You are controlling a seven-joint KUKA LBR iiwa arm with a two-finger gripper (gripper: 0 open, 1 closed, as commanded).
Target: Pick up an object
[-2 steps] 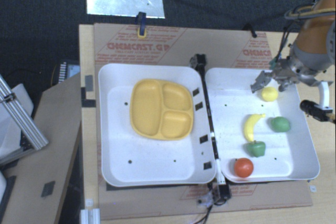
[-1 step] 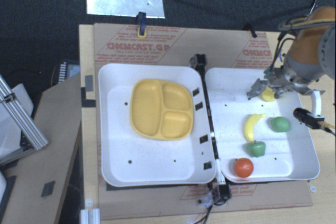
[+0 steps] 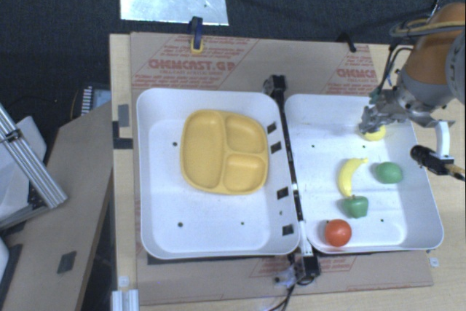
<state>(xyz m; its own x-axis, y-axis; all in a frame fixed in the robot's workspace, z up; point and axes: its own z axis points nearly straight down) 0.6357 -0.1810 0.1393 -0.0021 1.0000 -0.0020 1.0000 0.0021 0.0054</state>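
Note:
In the right bin (image 3: pixel 408 233) lie a yellow banana (image 3: pixel 349 174), a round green fruit (image 3: pixel 389 172), a green pepper-like piece (image 3: pixel 356 206) and a red tomato (image 3: pixel 337 232). A small yellow object (image 3: pixel 374 133) lies near the bin's far side. My gripper (image 3: pixel 373 121) is right over that yellow object, its tips down at it. The arm's grey body and orange band (image 3: pixel 429 62) rise to the right.
The left bin (image 3: pixel 156 229) holds a yellow divided plate (image 3: pixel 223 151). A black divider clamp (image 3: pixel 287 164) runs between the two bins. A black cable end (image 3: pixel 429 158) hangs over the right bin's right side.

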